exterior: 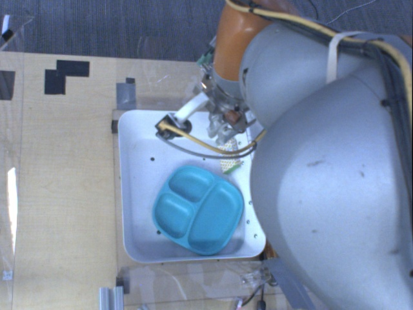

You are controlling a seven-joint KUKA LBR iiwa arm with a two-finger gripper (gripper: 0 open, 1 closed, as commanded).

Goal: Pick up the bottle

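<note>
Blue plastic sits nearest: a three-part divided plate (199, 209) lies flat in the near half of the white bin (135, 192), close to the bin's near wall and a little right of its middle. The grey arm (329, 166) fills the right side and covers the bin's right edge from near to far.

Just beyond the plate, at the arm's edge, lies a small pale speckled thing (228, 165), mostly hidden. Whether it is the bottle cannot be told.

Farther on, over the bin's far right part, hangs the gripper (222, 126), below the orange band (233, 34). It is small and blurred here, so whether it is released or clenched cannot be told, and nothing can be seen held in it. A white tube with a black end (175, 123) juts left from the wrist, and a yellow cable (200, 148) loops from that end back toward the arm, above the bin floor.

Beyond the bin the wooden bench (58, 173) bears black marks (64, 75) at far left, and past it runs grey carpet (116, 11).
</note>
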